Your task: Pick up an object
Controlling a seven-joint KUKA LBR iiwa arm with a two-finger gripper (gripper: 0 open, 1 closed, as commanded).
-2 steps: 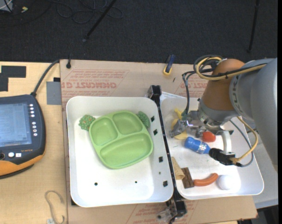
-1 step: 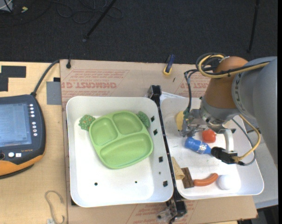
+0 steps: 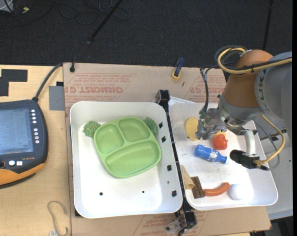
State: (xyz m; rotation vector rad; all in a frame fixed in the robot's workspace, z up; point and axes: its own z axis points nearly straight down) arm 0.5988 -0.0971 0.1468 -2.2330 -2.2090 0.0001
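My gripper (image 3: 206, 130) hangs low over the back of the right bin (image 3: 266, 193), between a yellow rounded object (image 3: 191, 128) on its left and a small red object (image 3: 220, 141) on its right. It stands close beside both; whether it touches either is unclear. A blue bottle (image 3: 210, 154) lies just in front of the gripper. Nearer the bin's front lie an orange sausage-shaped object (image 3: 217, 190), a white ball (image 3: 235, 192) and a brown block (image 3: 194, 186).
The left bin (image 3: 89, 195) holds a green divided tray (image 3: 128, 146) with leaf-shaped handles. A black divider (image 3: 169, 151) separates the two bins. A tablet-like pendant (image 3: 13, 134) rests on the bench at the far left.
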